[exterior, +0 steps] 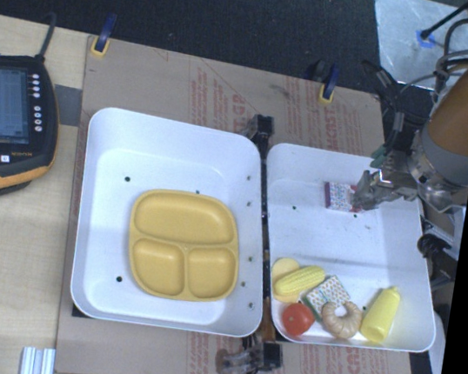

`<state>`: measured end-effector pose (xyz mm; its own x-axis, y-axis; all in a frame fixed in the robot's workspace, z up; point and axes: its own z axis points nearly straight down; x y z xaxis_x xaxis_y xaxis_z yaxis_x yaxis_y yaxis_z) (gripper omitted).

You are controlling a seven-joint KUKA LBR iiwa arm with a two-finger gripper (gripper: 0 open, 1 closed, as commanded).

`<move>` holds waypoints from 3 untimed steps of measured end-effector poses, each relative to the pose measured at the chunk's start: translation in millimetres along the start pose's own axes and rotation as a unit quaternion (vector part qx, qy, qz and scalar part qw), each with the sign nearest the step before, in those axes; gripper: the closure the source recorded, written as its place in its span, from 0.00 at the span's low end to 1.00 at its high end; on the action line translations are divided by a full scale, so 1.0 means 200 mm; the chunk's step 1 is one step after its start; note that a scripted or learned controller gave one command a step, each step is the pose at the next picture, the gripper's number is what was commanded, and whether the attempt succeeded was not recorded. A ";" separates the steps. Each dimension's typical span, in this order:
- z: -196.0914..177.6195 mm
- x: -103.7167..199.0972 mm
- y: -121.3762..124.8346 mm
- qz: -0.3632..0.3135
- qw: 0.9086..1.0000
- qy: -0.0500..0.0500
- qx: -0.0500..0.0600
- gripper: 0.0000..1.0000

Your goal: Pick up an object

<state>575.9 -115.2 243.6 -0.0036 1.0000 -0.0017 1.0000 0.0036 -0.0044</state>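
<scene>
Pink packet [339, 196] lies just left of the claw [365, 194], whose state I cannot tell.

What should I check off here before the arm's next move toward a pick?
1. Gripper over the right bin: ok.
2. Gripper beside the small pink packet, seemingly touching it: ok.
3. Packet between the fingers: cannot tell.
4. Packet apart from the corn, tomato, pretzel and yellow bottle at the bin's near edge: ok.
5. Yellow tray lying in the left bin, away from the arm: ok.
</scene>
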 end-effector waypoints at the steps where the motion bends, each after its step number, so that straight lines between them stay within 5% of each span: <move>1: 0.17 -0.04 0.37 -0.001 1.000 0.000 0.000 1.00; 2: 0.05 0.32 0.26 -0.001 1.000 0.001 0.000 1.00; 3: -0.27 0.22 -0.01 0.000 1.000 0.001 -0.001 1.00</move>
